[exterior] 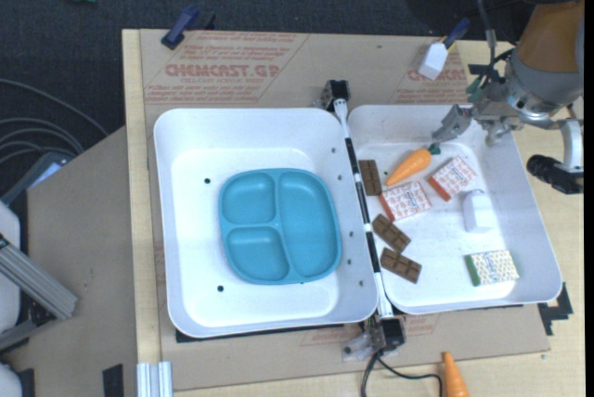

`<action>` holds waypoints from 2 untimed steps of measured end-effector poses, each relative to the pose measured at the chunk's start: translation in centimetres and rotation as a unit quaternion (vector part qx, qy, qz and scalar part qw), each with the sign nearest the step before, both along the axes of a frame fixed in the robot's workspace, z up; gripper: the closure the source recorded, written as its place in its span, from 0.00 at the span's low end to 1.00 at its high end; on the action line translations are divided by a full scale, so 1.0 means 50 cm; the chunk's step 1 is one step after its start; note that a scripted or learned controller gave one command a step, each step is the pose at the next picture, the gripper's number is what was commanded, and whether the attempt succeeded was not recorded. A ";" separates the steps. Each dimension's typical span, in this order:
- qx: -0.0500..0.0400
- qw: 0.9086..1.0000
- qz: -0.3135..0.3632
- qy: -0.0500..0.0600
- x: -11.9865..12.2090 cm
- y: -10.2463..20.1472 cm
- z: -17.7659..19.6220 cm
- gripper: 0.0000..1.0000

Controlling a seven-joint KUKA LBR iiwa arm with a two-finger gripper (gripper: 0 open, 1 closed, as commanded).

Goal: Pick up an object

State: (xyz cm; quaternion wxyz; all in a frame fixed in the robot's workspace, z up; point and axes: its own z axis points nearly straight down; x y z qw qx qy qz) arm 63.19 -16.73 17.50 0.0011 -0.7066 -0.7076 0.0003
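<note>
1. Bench layout. Two shallow white bins lie side by side; the left bin (176, 228) holds a blue divided plate (278, 225) near its middle, and the right bin (538, 247) holds the loose objects, presumably so that the arm can pick from one side.

2. Arm. The grey arm with its orange band (554, 33) enters from 3 o'clock and leans over the right bin's 12 o'clock corner.

3. Gripper. The gripper (452, 126) hangs low, just beside the green tip of the toy carrot (410, 166). Nothing shows between its tips; whether it is released or clenched cannot be told at this size.

4. Candidate object. The carrot lies tilted in the bin's upper left area, green end toward 2 o'clock, so it is likely the thing aimed at.

5. Other contents. Red-and-white packets (406, 198) lie at 6 o'clock of the carrot; chocolate bars (399, 265) sit along the bin's left wall; a small white piece (477, 211) and a green-edged packet (492, 266) lie toward 4 o'clock.

6. Judgement. The task seems at the approach stage: no object is lifted.
</note>
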 end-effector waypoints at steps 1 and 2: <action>0.000 1.000 0.000 0.000 0.012 0.148 -0.119 0.00; -0.001 1.000 -0.001 -0.001 -0.007 0.099 -0.179 0.00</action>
